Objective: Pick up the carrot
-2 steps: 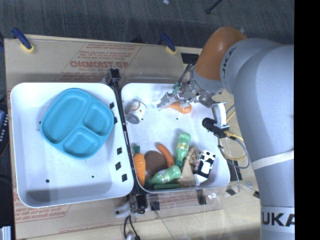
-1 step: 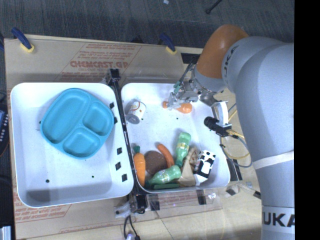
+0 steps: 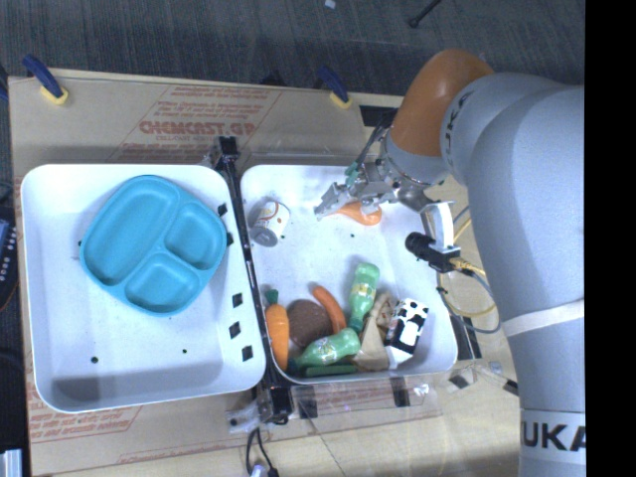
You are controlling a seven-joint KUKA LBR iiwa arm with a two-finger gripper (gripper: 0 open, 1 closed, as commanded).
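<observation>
I see the carrot (image 3: 277,336) at the right bin's (image 3: 298,182) seven o'clock wall; my gripper (image 3: 350,199) hovers at twelve o'clock over an orange piece (image 3: 364,216), fingers' state unclear; I'd descend straddling the carrot's width

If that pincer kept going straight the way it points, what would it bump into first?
Probably the small orange piece just beneath the pincer, in the right bin; they may already touch, since depth is unclear.
</observation>
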